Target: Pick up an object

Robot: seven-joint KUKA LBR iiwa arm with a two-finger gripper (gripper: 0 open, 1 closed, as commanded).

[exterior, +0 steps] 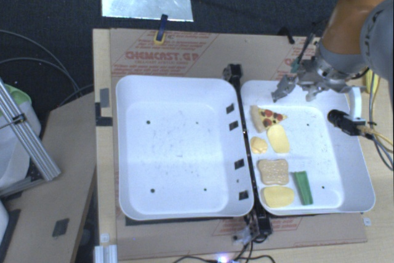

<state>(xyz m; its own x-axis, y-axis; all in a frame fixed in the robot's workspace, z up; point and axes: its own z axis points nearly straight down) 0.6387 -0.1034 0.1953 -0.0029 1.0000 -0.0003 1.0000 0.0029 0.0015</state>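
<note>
White bins: two shallow plastic trays side by side on the desk (184,49), smooth and shiny, with rounded corners.
Left bin (175,145): its floor has a few tiny dark dots.
Right bin (345,160): it holds all the toy food, lined up near its left wall.
Pizza slice (266,117): a flat triangle, pale with red spots, at the top of the row.
Yellow piece (278,138): long and smooth, just below the pizza slice.
Small yellow lump (259,145): round, just beside the yellow piece, on its left.
Toast (273,172): a tan square with a rough, bready top.
Yellow oval (278,196): smooth and flat, at the bottom of the row.
Green stick (302,187): thin and straight, just right of the toast and the oval.
Arm (354,21): grey metal with a smooth orange band, coming in from the right.
Claw (298,90): over the top edge of the right bin, its two grey fingers spread apart with nothing between them, above the pizza slice and not touching it.
Desk: brown board with red letters, under both bins.
</note>
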